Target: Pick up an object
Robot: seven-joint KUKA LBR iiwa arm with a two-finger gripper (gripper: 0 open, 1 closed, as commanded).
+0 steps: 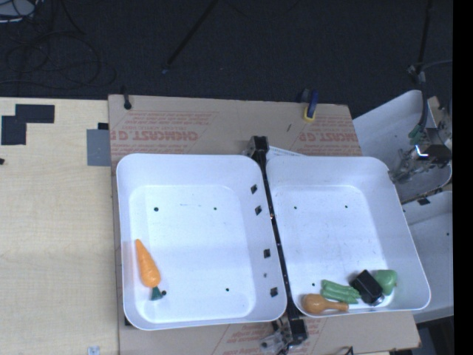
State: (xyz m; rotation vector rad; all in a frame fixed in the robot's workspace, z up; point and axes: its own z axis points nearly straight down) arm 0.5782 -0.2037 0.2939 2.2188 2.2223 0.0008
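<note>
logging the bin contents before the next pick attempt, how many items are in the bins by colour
orange: 2, the carrot in the left bin and the orange pear-shaped piece in the right bin
green: 2, the long green piece and the round green piece, both in the right bin
black: 1, the black block in the right bin
total: 5
</note>
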